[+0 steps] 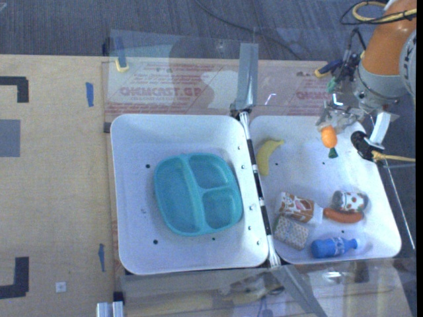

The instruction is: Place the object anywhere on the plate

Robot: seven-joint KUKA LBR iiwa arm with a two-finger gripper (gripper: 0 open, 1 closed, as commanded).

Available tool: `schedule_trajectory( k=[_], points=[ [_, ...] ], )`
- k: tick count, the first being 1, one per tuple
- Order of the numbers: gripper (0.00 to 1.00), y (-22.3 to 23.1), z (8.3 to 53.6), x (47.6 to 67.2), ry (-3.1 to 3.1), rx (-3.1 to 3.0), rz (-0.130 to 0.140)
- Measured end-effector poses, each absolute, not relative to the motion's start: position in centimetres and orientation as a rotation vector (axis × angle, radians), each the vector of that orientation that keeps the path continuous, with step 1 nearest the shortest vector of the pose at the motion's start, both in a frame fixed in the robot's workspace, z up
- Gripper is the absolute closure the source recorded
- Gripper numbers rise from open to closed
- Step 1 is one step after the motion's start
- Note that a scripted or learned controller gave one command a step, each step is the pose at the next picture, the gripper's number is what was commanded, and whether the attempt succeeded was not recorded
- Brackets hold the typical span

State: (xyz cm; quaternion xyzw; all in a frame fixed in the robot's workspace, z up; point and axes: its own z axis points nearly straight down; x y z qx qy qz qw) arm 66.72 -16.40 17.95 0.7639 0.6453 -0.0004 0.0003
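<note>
A teal plate [197, 193] with three compartments lies in the middle of the left bin [132, 144]. My gripper [334, 123] hangs over the far right part of the right bin [390, 236], well to the right of the plate. A small orange toy carrot [328, 138] hangs upright just below it, green tip down, pinched at its top end between the fingers. The carrot looks lifted off the bin floor.
The right bin also holds a yellow banana [267, 154] by the divider, a small printed carton [296, 207], a patterned packet [291, 232], a blue bottle [334, 246], an orange sausage [344, 216] and a brown-and-white toy [349, 199]. The ridge between the bins [254, 183] separates gripper and plate.
</note>
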Motion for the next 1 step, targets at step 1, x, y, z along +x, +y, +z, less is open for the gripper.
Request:
schedule_trajectory(
  k=[1],
  points=[
    [1.00, -9.26, 13.39, 65.42, 1.827, 2.559, -0.003]
  ],
)
